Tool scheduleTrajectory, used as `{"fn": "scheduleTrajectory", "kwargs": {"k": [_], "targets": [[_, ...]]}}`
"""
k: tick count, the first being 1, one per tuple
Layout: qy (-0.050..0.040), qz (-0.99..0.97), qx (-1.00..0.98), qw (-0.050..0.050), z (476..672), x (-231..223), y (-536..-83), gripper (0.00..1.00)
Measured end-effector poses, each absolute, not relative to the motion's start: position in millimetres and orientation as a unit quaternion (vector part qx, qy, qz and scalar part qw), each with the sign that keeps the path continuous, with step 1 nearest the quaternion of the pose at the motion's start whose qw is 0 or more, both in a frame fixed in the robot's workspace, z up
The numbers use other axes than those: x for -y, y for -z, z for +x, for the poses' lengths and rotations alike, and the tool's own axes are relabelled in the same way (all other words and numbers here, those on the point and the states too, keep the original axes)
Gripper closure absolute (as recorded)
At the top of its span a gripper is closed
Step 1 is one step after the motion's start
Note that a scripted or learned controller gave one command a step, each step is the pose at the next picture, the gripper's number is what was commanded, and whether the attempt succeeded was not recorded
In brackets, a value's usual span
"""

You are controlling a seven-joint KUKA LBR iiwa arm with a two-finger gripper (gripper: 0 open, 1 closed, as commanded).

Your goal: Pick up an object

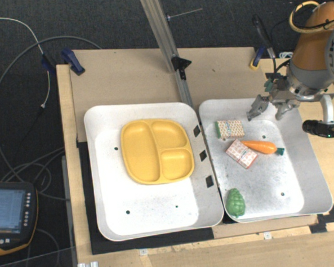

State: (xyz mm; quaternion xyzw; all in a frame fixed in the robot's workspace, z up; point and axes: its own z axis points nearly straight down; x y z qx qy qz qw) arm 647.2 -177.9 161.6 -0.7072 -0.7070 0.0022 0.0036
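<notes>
The right bin (pixel 293 167) holds an orange carrot (pixel 261 147), a small patterned box (pixel 230 129) at its upper left, a pink-and-white packet (pixel 241 154) beside the carrot, and a green knobbly item (pixel 235 202) near the front edge. My gripper (pixel 266 109) hovers over the bin's back edge, above and to the right of the box. Its two fingers are spread apart with nothing between them.
The left bin (pixel 110 218) carries a yellow divided plate (pixel 157 150). A metal pole (pixel 164 40) slants down between the bins at the back. Blue clamps (pixel 72 61) sit on the bench corners. A tablet (pixel 11 216) lies off the bench at left.
</notes>
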Motion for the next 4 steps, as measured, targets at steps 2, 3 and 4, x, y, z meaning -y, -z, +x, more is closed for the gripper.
{"fn": "scheduleTrajectory", "kwargs": {"k": [2,3,4], "targets": [[-0.0012,-0.707,0.707,0.002,644.9,188,-92,0.0],[0.0,-0.707,0.708,0.0,646.3,187,-105,1.0],[0.0022,-0.706,0.708,-0.003,647.5,176,-160,1.0]]}}
